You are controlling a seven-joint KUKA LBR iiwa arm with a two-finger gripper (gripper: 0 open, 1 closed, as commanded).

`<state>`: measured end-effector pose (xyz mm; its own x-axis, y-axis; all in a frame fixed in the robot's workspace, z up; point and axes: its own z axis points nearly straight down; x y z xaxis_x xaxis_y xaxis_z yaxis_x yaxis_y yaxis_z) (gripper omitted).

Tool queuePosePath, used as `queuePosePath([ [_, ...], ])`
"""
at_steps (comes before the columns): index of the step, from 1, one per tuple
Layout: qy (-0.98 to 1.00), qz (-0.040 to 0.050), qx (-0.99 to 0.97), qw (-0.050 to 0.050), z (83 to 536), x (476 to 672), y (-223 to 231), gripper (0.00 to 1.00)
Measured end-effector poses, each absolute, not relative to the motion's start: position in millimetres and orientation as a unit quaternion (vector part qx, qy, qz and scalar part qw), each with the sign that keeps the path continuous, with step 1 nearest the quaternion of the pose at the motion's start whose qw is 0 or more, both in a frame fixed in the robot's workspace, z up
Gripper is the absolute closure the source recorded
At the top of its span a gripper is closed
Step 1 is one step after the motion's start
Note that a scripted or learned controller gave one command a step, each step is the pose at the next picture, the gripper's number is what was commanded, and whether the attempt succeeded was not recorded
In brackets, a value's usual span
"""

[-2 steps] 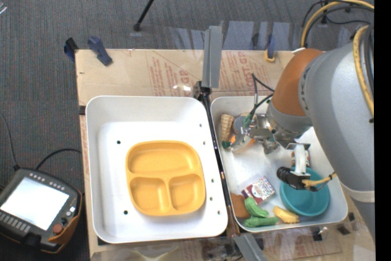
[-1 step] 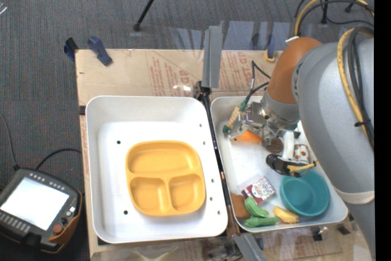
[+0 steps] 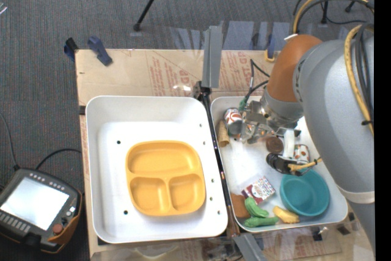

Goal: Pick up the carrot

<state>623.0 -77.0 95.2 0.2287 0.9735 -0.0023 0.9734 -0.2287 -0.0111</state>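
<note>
The carrot, seemingly the orange-brown piece, lies at the right bin's near edge, touching green toy vegetables. A teal bowl sits just beside them. The pincer hangs over the bin's far end; whether it is open I cannot tell. The left bin holds a yellow divided plate.

The arm is so bulky it covers the right bin's whole right wall and far corner, and runs off the frame's right edge. The gripper sits low in clutter at the bin's far end, too small and jumbled to tell how its fingers stand. A brownish thing beside the green toys is half tucked under the bin's rim (can't tell what it is). The pendant, bottom left, is clipped by the edge.
</note>
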Motion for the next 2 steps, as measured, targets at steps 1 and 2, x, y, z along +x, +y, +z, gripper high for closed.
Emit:
queuePosePath([
  [1,-0.631,-0.0021,-0.775,-0.003,212,623.6,-133,1.00],
  [2,-0.539,0.0052,-0.842,0.005,94,579.5,-80,1.00],
])
